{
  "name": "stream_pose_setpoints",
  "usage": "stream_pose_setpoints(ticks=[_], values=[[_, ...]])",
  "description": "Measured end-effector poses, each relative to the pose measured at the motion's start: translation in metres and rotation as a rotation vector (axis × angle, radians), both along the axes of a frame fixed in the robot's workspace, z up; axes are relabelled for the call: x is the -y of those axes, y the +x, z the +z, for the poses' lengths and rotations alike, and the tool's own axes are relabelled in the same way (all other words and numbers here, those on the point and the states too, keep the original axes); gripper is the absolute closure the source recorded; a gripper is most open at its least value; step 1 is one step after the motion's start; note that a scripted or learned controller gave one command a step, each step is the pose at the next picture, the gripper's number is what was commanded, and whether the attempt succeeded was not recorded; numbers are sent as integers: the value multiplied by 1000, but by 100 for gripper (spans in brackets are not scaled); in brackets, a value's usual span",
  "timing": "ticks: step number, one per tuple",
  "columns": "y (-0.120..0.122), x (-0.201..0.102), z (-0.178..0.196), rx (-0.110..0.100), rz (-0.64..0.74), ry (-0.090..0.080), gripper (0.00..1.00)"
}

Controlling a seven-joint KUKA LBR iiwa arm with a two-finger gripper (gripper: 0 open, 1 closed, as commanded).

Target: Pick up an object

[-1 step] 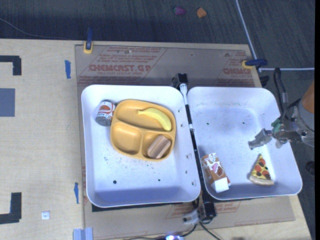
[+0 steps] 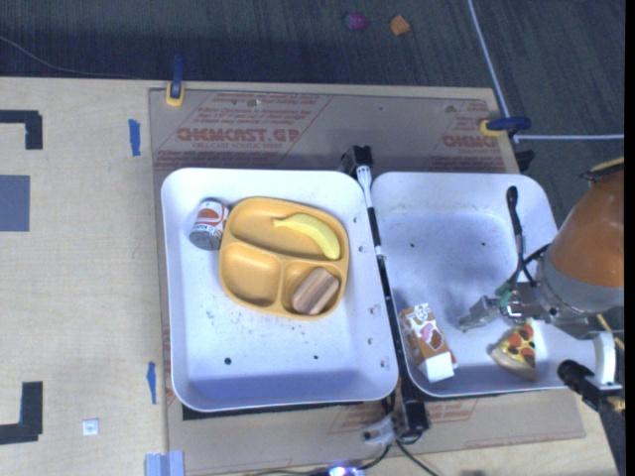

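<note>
My gripper (image 2: 493, 308) hangs low over the right bin (image 2: 446, 226), near its front right. Just right of and below it lies a toy pizza slice (image 2: 517, 350) on the bin floor, close to the gripper but not visibly held. A small brown and white carton (image 2: 427, 342) lies to the gripper's left, near the bin's front left corner. The grey arm with its orange band (image 2: 595, 241) comes in from the right edge.
The left bin (image 2: 198, 335) holds a yellow divided plate (image 2: 248, 276) with a banana (image 2: 310, 233) and a brown bun-like piece (image 2: 315, 290). A small can (image 2: 207, 224) lies beside the plate. A black cable (image 2: 515, 228) runs down towards the wrist.
</note>
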State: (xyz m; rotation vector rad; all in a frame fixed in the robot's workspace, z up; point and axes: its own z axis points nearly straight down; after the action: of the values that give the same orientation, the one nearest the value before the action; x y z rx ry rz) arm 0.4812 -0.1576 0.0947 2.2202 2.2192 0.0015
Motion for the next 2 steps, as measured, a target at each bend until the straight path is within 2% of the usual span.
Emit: stream_pose_setpoints(ticks=[1,2], values=[[1,-57,-6,14,-4,-10,0],[4,-54,6,24,-7,-18,100]])
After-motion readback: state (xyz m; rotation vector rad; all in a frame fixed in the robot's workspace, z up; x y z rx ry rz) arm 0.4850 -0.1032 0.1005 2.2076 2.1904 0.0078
